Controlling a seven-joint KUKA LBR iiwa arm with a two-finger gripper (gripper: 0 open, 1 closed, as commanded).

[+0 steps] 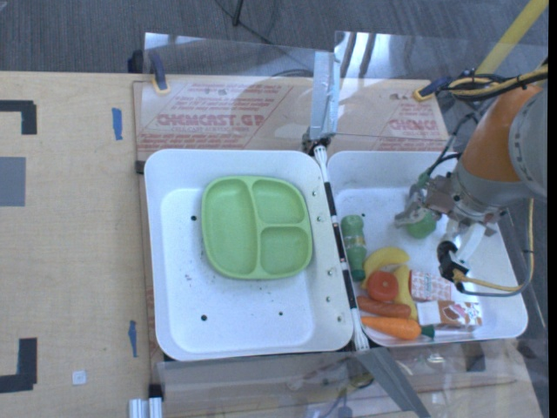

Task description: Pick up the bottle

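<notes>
A small green bottle (353,244) lies along the left wall of the right bin (383,185), lengthwise, with its cap toward the far side. My gripper (416,215) is low in the same bin, a short way to the bottle's right and apart from it. It hangs directly over a round green fruit (423,226), which it partly hides.
The near part of the right bin holds a banana (387,259), a tomato (382,286), a carrot (392,326), a red sausage (380,306) and two snack packets (444,301). A green divided plate (257,227) lies in the left bin (174,303). A black cable loops beside the wrist.
</notes>
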